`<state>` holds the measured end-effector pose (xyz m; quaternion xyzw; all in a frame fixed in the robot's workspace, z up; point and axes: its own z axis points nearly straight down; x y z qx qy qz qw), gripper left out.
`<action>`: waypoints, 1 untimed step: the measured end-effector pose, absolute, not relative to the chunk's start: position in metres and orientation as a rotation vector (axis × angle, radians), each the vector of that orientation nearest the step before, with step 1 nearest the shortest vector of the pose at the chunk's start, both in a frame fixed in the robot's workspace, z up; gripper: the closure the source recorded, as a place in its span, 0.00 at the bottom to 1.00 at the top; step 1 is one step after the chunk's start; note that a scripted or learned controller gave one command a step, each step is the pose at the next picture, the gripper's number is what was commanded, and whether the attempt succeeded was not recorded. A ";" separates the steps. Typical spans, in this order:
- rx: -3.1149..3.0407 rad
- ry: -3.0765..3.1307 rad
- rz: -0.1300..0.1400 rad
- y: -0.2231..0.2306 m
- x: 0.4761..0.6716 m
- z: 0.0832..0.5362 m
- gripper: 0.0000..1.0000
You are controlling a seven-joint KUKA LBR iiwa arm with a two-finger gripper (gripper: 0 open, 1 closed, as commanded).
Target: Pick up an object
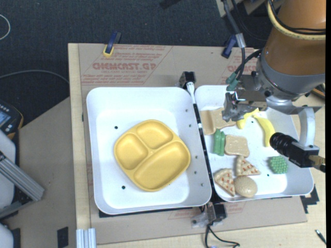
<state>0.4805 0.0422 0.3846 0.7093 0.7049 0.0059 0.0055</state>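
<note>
Gripper down at 12 o'clock in the right bin; open or closed, cannot tell. Directly beneath and beside it, tan slice and yellow banana. Toward 6 o'clock: green piece, toast, pizza slices, bread roll. At 3 o'clock, green knobbly piece. In the left bin, centred, yellow divided plate.

Above my bins, the flat brown board covering the table carries faint red print that I read as "CHEMCAST GP"; the smaller lines around it are too faint to read.
</note>
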 end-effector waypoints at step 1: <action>2.226 2.225 -0.012 0.059 0.505 0.296 1.00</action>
